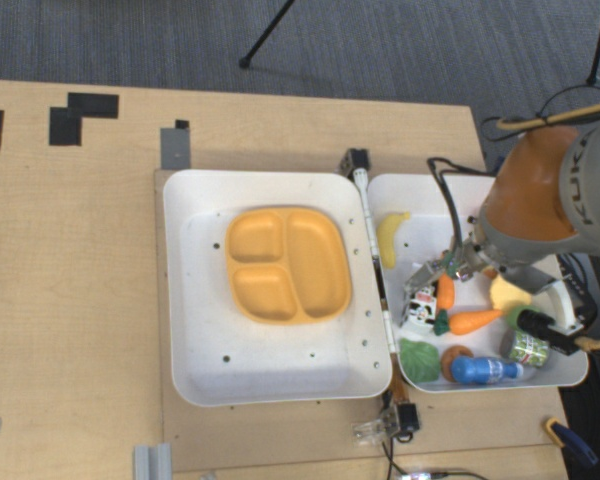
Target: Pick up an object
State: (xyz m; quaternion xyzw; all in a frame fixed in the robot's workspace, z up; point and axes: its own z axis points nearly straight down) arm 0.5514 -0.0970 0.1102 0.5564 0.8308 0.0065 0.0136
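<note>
**Gripper low in the crowded right bin, grip not readable**

Nearest edge of the right bin [425, 203]: one blue bottle [485, 370] lay on its side along the front wall. One green leafy toy [418, 358] sat to its left, one small brown round thing [457, 353] between them, and one green can [528, 349] to its right.

Next row back: one large carrot [473, 320] lay crosswise, with a yellow chunk [507, 293] just behind its tip. A small carrot [445, 293] stood next to a black-and-white packet [420, 308]. That made two carrots in all.

The gripper [455, 266] was down just behind the small carrot, hemmed in by the packet and the chunk. I could not tell whether it was open or closed, nor whether it had hold of anything.

Farther back, one banana [392, 236] lay apart by the bin's left wall.

The left bin [200, 298] held one orange divided plate [285, 265]. There were two bins on the bench [70, 298].
</note>
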